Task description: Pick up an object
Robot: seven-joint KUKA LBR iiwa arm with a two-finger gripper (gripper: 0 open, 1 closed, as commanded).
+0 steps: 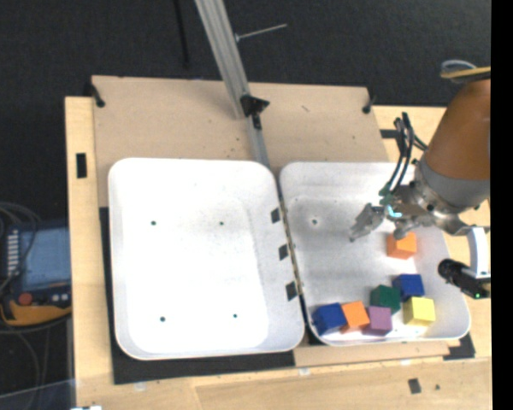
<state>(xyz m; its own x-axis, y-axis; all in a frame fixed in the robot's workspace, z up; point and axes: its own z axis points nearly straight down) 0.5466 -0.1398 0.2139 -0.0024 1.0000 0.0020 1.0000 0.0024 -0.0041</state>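
Note:
Several coloured blocks lie in the right bin (325,195). An orange block (402,246) sits alone near the bin's right side. Along the front wall are a blue block (329,317), a second orange block (356,314), a purple block (380,319), a green block (385,297), another blue block (408,284) and a yellow block (421,309). My gripper (385,229) hangs over the right bin, just up and left of the lone orange block. It is open, one finger (363,224) splayed to the left, and nothing is between the fingers.
The left bin (197,254) lies beside the right one, with a raised divider between them. A slanted metal rail (227,49) rises behind the bins. The arm's orange band (462,135) looms over the right bin's far right corner.

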